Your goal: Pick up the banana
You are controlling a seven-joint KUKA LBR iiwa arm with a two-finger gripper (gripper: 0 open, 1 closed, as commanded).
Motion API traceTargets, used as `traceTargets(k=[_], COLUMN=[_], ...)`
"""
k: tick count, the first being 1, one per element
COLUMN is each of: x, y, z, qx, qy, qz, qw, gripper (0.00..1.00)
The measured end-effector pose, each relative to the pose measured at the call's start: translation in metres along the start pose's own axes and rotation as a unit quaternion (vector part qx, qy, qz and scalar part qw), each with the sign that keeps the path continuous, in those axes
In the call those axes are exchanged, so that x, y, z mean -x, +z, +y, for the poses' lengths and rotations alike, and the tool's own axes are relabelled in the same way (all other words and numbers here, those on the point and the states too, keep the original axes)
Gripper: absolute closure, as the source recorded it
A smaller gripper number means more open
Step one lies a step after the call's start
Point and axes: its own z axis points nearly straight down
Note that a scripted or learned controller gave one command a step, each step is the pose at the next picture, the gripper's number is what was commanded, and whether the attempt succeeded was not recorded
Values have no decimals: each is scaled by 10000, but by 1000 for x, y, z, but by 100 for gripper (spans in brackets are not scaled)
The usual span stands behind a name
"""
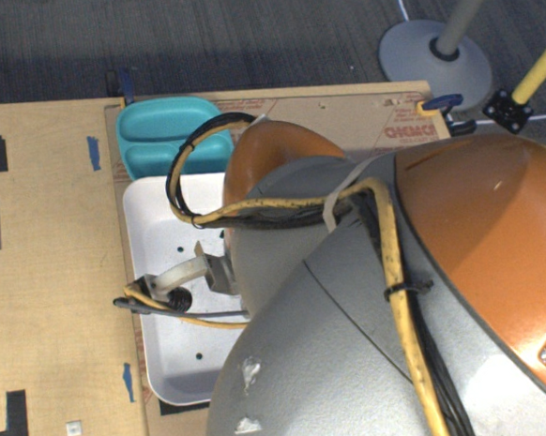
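**Overhead view of the bench, the arm reaching in from the right.** The grey arm [358, 347] covers most of the right and lower part of the view. A large orange housing [501, 241] sits on its right side, and an orange band [273, 156] lies nearer the wrist. A yellow cable [389, 250] runs along the arm's upper surface and is tied to it at several places. A black cable [178, 177] loops out to the left, over the far end of the white bin [156, 222].

The gripper [210, 274] sits at the arm's left edge, low over the middle of this bin. Only a grey block and a pale cylindrical part are seen, with black and yellow cable ends just to their left. Whether it is open, closed or holding anything cannot be told. The arm hides much of the bin, so the banana's place cannot be told either.

A teal object [167, 131] lies at the bin's far end. The tan bench [52, 277] extends to the left and bears blue tape marks [94, 153]. A round grey stand base [429, 54] rests on the dark floor at the upper right.
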Motion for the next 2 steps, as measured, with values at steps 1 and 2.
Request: traceTargets(k=[1,2], x=[0,0], y=[92,-57], z=[0,0], qx=[-10,-5], qy=[-715,-1474], qz=[-8,-4], qw=[9974,9891], gripper=[100,100])
